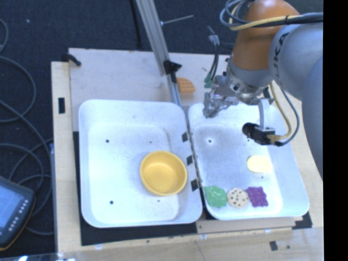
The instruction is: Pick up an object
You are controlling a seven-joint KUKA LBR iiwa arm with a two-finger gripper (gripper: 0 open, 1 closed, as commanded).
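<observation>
We see the hand [211, 109] hovering at the right white bin's [288, 173] far-left corner, grip state we cannot tell, pale yellow disc [259, 163] further right, green lump [216, 196], spotted round cookie [237, 198] and purple piece [257, 196] along near edge, yellow bowl [163, 172] in left white bin [98, 145].
</observation>
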